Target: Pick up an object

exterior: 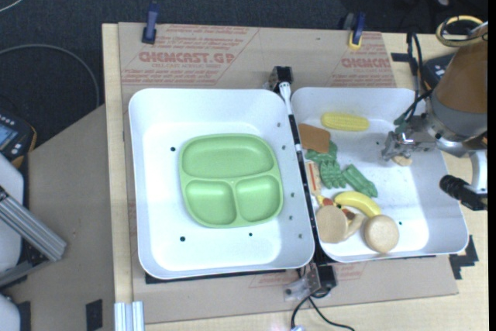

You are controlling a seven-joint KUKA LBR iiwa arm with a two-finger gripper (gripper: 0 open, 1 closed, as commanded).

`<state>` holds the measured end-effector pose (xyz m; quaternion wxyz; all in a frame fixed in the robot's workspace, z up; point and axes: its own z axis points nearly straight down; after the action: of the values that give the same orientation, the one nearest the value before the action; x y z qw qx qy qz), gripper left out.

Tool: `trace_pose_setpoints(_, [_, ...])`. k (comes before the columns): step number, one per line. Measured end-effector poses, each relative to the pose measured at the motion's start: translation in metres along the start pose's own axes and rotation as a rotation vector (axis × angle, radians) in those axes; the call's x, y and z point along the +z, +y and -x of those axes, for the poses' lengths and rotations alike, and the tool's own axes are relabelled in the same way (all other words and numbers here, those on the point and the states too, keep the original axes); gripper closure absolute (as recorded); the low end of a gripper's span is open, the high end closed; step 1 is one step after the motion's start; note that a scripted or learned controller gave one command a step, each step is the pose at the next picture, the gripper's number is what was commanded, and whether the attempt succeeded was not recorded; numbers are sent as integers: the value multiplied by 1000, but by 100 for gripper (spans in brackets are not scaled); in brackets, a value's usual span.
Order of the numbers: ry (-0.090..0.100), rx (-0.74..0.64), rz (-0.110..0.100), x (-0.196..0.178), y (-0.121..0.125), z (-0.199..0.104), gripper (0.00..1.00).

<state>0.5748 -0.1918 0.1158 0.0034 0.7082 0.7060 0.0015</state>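
- Small tan-and-white object [402,160]: sits on the floor of the right shallow white bin [434,240], toward its right side, directly at the tip of the two-finger gripper [397,145]. Too small to name; pale, blocky.
- Grey arm with orange band [465,85] enters from the right, wrist angled down and left into the right bin.
- Jaw state: cannot tell; the metal fingertips blur together over the small object, and whether it lies between them is unclear.
- Other items in the right bin, left half: yellow corn cob [346,122] near the back, brown flat wedge [315,138] beside it, green bean-like pieces [341,173] in the middle, yellow banana [357,202], round tan bun [381,233] and a tan bread slice [333,223] at the front.
- Left white bin [151,174] holds a pale green three-compartment plastic tray [230,179], centred.
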Motion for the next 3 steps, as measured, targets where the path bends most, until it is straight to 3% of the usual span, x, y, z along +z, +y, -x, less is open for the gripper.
trace_pose_setpoints(1, [2,-6,-4,33,27,-23,100])
trace_pose_setpoints(2, [5,-2,-12,31,-25,-44,100])
trace_pose_setpoints(3, [5,-4,-10,30,-76,-93,100])
